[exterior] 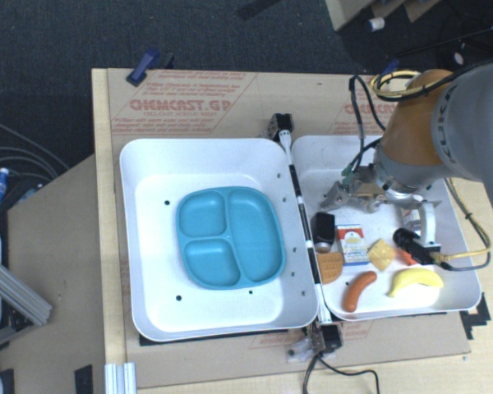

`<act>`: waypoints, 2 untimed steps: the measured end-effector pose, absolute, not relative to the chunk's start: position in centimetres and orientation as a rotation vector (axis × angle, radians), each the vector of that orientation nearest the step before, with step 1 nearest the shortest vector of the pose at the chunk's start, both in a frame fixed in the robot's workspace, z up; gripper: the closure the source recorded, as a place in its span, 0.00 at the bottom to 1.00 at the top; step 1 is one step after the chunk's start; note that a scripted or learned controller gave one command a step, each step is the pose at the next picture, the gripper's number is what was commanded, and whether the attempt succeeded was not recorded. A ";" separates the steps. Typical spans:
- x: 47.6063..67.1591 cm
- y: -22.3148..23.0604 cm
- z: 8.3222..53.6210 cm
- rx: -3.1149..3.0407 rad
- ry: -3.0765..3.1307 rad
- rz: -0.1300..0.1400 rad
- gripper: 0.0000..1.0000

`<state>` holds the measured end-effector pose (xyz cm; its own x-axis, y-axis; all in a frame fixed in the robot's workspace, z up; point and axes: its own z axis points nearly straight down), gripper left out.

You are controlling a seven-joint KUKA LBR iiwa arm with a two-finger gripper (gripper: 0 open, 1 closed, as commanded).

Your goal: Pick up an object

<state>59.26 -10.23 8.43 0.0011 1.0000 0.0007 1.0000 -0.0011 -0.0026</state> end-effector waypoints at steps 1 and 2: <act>59.3 -10.2 9.5 -2.222 -2.219 -0.001 1.00; 59.4 -10.2 10.4 -2.224 -2.219 -0.002 1.00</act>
<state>59.37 -10.16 10.45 0.0020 1.0000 0.0006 1.0000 -0.0020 0.0012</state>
